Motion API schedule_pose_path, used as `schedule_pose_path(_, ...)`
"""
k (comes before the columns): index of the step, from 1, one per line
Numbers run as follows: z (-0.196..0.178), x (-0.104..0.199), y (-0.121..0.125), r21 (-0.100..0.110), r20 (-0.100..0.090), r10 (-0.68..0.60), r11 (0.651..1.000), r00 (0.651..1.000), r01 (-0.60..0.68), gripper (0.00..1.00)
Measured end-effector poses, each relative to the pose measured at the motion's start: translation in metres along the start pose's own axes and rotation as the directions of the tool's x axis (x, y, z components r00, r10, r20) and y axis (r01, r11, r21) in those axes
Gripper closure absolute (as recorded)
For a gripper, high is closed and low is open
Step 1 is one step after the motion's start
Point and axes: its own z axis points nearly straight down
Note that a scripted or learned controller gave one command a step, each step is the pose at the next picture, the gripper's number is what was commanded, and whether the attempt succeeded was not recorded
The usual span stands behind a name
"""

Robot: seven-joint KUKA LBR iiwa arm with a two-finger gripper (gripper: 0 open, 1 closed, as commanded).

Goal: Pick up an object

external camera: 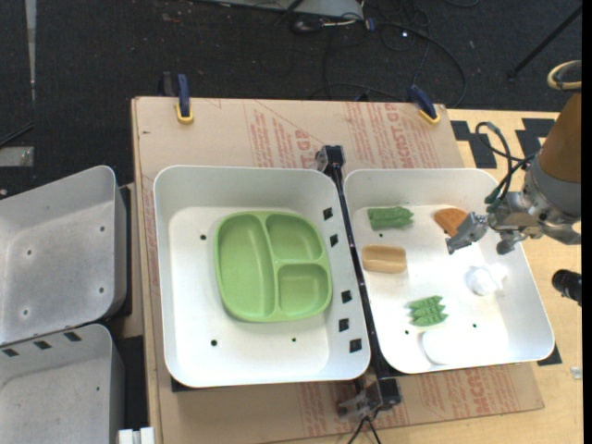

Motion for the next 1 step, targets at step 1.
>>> schedule_pose_path(1,-0.0064,0.0004,0.0028,-0.012,0.002,-0.003,1.000,1.000,0.003,0.00)
